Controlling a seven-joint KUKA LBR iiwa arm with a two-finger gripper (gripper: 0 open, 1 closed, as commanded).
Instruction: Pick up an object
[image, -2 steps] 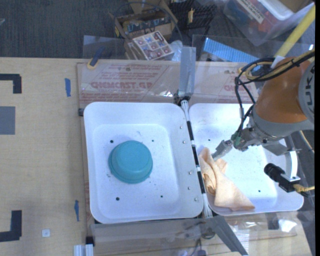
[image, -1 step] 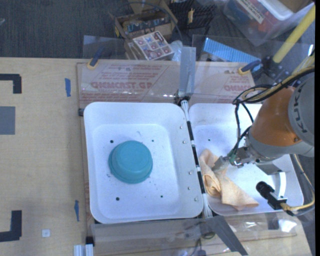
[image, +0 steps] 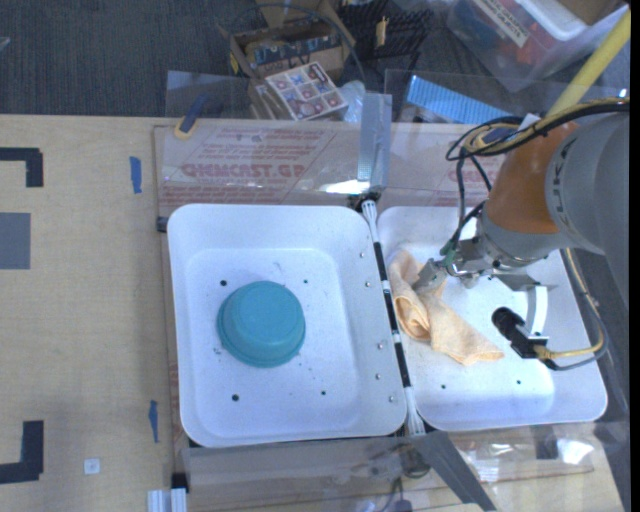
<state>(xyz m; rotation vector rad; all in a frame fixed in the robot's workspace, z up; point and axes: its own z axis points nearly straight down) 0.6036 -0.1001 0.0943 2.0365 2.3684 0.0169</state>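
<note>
The bench (image: 80, 330) carries two shallow white bins side by side, with the grey arm (image: 590, 180) reaching in from the right over the right bin (image: 560, 400). The left bin (image: 200, 240) holds a teal bowl (image: 262, 323), upside down near its middle, well apart from the arm. In the right bin a crumpled yellow cloth (image: 440, 330) lies against the dividing wall, and the gripper (image: 432, 277) hangs low just above or touching its upper fold. Whether its jaws are apart or together cannot be made out from this angle, and no cloth is visibly between them. The step in hand appears to be a grasp on the cloth. To do it well, descend onto a raised ridge of the fabric rather than a flat patch, close fully, then lift straight up. Limp fabric may slip, so keep clear of the bin wall and confirm the cloth rises with the gripper.
</note>
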